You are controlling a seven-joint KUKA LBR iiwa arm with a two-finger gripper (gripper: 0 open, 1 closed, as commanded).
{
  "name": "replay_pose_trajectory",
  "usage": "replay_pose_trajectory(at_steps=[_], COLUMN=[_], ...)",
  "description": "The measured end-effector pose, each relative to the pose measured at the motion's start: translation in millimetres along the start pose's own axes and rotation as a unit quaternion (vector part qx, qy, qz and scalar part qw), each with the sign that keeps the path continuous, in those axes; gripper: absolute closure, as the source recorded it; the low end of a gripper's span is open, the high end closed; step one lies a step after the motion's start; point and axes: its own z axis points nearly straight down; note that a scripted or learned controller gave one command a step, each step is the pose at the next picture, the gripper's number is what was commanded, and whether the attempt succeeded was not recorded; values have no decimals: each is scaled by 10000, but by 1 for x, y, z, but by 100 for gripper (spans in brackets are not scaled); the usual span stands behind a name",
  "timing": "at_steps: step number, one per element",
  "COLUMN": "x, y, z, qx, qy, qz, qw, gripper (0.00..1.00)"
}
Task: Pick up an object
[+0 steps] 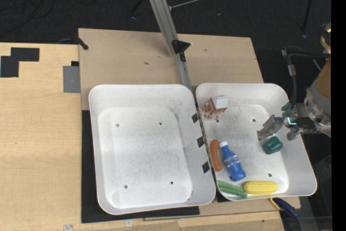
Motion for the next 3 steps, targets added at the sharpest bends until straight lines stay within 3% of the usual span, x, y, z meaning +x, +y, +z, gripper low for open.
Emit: replay_pose_trajectory(at_steps=[1,3], x=[-1,10], y=[0,-1], z=[-2,94], qx=[-23,8], qy=[-6,3], qz=[12,5], qw=[10000,10000], gripper=[0,0])
